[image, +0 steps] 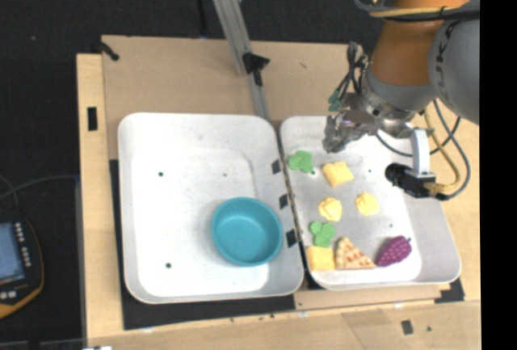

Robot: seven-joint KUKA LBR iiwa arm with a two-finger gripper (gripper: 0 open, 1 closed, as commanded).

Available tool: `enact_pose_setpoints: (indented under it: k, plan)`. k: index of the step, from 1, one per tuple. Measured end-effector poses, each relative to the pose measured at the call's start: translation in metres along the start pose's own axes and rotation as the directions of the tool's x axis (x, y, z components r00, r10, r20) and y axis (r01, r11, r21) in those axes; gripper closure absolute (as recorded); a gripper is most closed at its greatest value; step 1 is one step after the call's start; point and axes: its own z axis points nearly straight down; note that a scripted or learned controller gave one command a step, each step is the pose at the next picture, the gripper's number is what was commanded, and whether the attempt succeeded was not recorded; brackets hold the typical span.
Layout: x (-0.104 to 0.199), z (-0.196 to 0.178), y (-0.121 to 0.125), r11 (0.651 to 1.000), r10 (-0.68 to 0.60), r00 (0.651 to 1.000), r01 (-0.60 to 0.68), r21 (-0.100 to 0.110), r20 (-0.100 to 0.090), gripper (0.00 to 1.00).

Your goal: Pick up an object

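Observation:
My gripper (335, 140) hangs over the back left part of the right bin (428, 259), its tip just above and behind a yellow block (338, 174). Left of that block lies a green toy broccoli (302, 162). Further forward sit two small yellow pieces (329, 208) (367, 204), a second green piece (322, 232), a yellow cube (321, 259), a pizza slice (351, 254) and a purple grape bunch (393, 250). I see nothing between the fingers.
The left bin (161, 154) holds a blue bowl (245, 230) near its front right corner. A grey pole (230, 17) slants up from between the bins. A black cable clip (410, 179) hangs off the arm over the right bin.

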Motion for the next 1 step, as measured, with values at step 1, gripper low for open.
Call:
enact_pose_setpoints:
  k: [1]
  plan:
    - [0.0508,-0.0093,-0.0084,1.000,-0.002,1.000,0.002,-0.001,-0.002,1.00]
